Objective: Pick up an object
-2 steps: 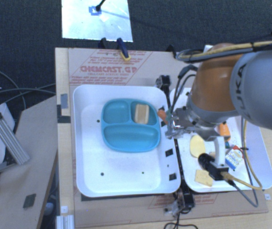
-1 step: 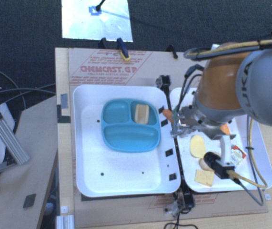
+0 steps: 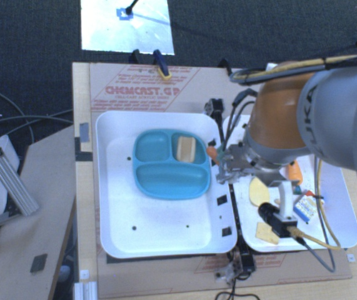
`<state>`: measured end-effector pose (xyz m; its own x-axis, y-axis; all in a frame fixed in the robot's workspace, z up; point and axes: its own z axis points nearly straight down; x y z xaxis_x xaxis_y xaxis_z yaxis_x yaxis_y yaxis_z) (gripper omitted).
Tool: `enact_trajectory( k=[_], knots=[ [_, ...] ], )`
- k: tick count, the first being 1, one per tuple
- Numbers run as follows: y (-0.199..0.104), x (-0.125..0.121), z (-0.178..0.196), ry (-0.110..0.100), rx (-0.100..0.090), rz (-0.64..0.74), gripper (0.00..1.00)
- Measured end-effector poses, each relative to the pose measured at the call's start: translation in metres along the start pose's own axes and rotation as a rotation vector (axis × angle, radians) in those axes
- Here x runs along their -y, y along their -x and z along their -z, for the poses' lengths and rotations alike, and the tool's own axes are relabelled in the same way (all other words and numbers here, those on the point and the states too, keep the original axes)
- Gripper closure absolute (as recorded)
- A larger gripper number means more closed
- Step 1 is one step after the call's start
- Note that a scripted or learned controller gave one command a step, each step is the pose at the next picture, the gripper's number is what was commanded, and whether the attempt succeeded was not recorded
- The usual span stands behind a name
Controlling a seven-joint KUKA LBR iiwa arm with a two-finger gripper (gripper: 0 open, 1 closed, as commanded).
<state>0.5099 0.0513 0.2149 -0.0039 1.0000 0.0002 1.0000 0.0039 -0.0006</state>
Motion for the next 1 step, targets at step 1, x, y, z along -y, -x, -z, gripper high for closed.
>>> enact_trajectory(
  k=[1],
  knots=[
    [0.0028,-0.0014,0.0199,0.003,-0.001,0.0,1.0]
  ],
)
